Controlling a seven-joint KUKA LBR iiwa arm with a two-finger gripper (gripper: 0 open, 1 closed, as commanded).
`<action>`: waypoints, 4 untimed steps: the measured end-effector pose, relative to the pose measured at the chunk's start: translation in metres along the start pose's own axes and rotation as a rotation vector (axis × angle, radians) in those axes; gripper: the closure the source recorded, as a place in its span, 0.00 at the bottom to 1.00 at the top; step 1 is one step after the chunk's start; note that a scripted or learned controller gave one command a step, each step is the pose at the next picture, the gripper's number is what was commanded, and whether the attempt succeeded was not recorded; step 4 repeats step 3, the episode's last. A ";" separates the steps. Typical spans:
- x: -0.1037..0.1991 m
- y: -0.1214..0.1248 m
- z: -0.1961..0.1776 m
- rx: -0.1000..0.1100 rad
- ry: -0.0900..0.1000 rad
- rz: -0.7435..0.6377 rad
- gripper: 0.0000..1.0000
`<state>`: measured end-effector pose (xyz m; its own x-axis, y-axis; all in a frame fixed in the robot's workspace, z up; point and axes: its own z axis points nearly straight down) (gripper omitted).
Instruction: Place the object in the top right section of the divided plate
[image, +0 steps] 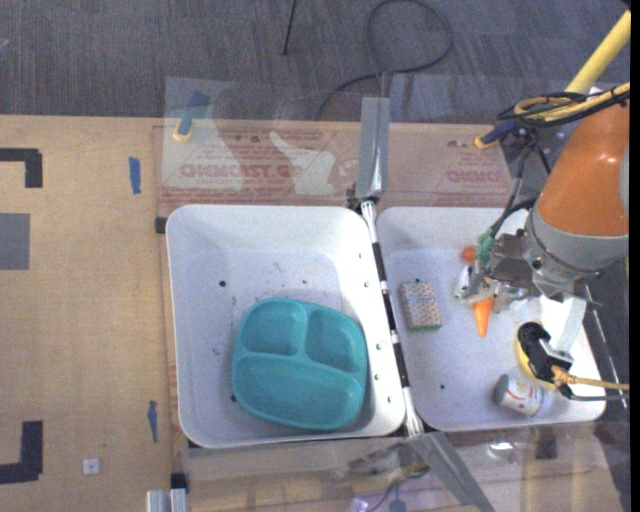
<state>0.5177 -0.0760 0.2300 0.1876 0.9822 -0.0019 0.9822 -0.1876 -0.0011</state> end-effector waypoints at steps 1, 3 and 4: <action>0.081 -0.032 0.001 0.001 0.003 -0.208 1.00; 0.133 -0.064 0.031 0.000 0.002 -0.312 0.00; 0.133 -0.064 0.031 0.000 0.002 -0.312 0.00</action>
